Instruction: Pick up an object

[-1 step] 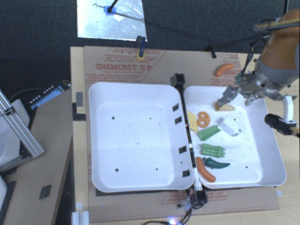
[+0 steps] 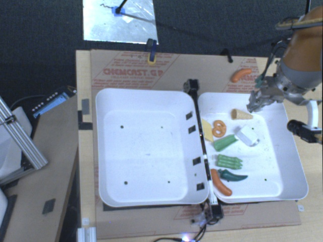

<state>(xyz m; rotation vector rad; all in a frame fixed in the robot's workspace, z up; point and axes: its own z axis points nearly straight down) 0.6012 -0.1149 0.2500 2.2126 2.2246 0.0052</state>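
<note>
The arm is reaching in from the right, and its gripper [image 2: 255, 104] is hanging over the back part of the right bin [image 2: 282, 185]; whether the jaws are apart or together cannot be told at this size. Nothing is showing between them. The nearest candidate, a tan wedge [image 2: 242, 115], is lying just beside the tips, toward the bin's middle. Further in, a pretzel [image 2: 219, 128], a white block [image 2: 248, 136], a green pepper [image 2: 224, 142], a bundle of green beans [image 2: 229, 162] and an orange sausage [image 2: 221, 182] are sitting close together. The likely trouble is a descent slightly off the wedge: the tips could be landing on bare floor or nudging it aside. Its sloping faces are probably inviting a squeeze-out, too. Another orange sausage [image 2: 241, 75] is lying outside the bin on the cardboard [image 2: 131, 69]
</note>
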